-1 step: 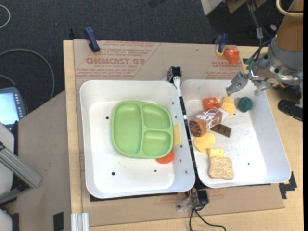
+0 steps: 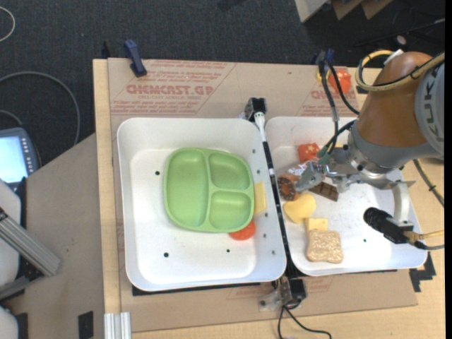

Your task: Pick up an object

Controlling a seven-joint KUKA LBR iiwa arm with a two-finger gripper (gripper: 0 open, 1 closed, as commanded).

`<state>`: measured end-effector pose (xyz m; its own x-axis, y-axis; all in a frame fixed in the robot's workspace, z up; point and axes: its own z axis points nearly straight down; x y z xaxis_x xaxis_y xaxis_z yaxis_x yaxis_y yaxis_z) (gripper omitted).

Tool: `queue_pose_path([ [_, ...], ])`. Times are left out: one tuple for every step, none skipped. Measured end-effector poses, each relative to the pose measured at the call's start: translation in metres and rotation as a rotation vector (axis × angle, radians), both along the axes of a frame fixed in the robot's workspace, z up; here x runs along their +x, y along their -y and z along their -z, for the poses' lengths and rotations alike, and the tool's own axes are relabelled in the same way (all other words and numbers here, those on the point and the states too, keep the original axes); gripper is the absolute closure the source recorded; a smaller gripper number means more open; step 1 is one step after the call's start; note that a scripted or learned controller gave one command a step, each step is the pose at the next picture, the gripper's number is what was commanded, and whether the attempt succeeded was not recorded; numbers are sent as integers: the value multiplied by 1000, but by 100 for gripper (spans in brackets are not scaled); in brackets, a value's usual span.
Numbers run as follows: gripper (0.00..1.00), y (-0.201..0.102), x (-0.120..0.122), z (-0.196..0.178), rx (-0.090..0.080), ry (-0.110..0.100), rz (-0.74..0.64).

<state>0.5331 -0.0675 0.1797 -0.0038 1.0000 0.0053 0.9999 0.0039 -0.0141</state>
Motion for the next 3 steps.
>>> queue_pose_path([
  [0, -54, -56, -40, -1, 11, -1],
  [0, -124, -52, -234, 0, 34, -4],
  [0, -199, -56, -123, -6, 1, -4],
])
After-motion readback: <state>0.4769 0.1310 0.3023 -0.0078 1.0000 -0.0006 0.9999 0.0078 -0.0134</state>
